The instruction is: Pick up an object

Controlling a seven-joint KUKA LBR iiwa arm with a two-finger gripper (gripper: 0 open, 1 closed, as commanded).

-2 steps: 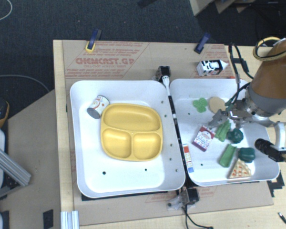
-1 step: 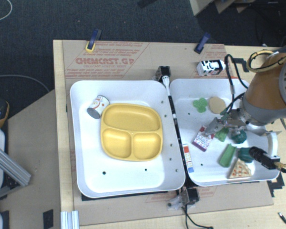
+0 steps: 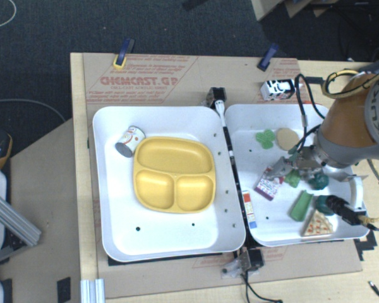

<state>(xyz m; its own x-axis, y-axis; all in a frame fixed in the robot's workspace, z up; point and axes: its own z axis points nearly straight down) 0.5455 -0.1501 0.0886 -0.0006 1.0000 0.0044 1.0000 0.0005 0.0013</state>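
Bench (image 3: 145,81) of pale board carries two white bins side by side. The left bin (image 3: 170,232) holds a yellow plate (image 3: 174,172) with three compartments, lying flat near the middle. A small cup (image 3: 129,141) lies on its side just off the plate's upper left corner.

The right bin (image 3: 275,223) holds the smaller things and the working end of the arm (image 3: 344,122), which reaches in from the right with its orange band over the bin's far right side. The gripper (image 3: 289,166) sits low over the middle of this bin. Whether it is open or closed cannot be told, and nothing shows as held.

A green block (image 3: 300,205) lies tilted below the gripper, with a pizza slice (image 3: 318,225) just beside it at the bin's lower right. A tan disc (image 3: 287,137) and a green leafy piece (image 3: 264,137) lie side by side towards the far wall, above the gripper. A purple and white packet (image 3: 267,187) lies just left of and below the gripper, close to it. A teal ball (image 3: 319,182) rests near the wrist, right of the gripper.
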